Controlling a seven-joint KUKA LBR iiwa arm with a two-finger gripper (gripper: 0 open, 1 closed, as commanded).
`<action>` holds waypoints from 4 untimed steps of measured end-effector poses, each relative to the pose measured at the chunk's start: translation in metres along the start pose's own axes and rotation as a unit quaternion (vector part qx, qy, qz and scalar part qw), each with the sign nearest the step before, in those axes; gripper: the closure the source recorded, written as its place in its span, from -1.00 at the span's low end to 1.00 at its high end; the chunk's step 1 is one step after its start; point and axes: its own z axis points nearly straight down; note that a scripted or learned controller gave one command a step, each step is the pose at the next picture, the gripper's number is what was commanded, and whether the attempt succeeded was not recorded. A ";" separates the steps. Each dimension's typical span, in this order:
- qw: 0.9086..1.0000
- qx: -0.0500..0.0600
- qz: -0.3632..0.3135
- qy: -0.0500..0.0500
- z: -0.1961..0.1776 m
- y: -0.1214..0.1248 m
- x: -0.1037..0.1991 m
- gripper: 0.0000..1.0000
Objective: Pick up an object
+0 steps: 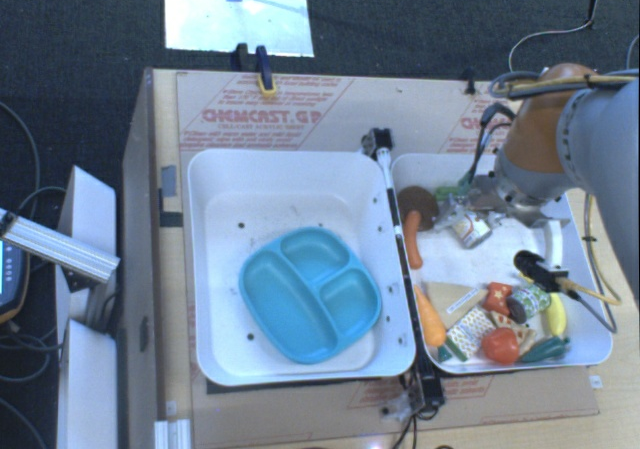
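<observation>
Red tomato (501, 345) near front rim | tool (462, 205) low in right bin (590, 337); grip unclear

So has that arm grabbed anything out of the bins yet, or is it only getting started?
Nothing looks picked up yet. The gripper is down in the right bin, near a small silvery object, though whether it has hold of it can't be told. The carrots, tomato and other toy food lie in that bin, and the blue tray sits in the left bin. Gripping and lifting remain.
</observation>
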 end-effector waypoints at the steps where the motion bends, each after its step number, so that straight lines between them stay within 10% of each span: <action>1: 1.000 0.000 0.001 -0.001 0.000 -0.057 -0.018 -1.00; 2: 1.000 0.000 0.001 -0.001 0.000 -0.132 -0.041 -1.00; 3: 1.000 -0.001 0.000 0.000 -0.010 -0.131 -0.040 1.00; 4: 1.000 -0.001 -0.001 0.000 -0.100 -0.080 0.046 1.00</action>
